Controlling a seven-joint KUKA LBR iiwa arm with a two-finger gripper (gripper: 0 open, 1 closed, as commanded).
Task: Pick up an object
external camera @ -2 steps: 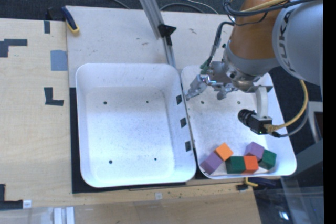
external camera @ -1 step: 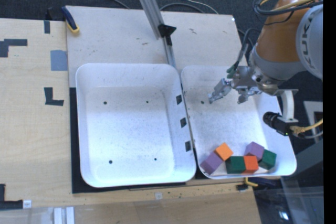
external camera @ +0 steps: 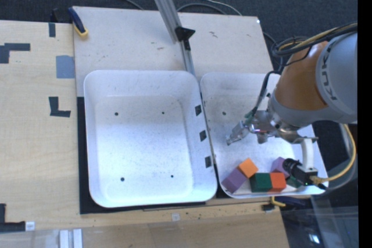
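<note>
We saw the grey arm reach in from the right over the right bin, its orange band above the wrist. The gripper hung low over the bin floor, fingers slightly spread around nothing. The blocks lay clustered near the bin's front edge: an orange block, a purple block, a green block and a red block.

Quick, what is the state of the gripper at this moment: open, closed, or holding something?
Gripper: cannot be told; it hangs over the right bin, apart from the blocks near that bin's front edge.
</note>
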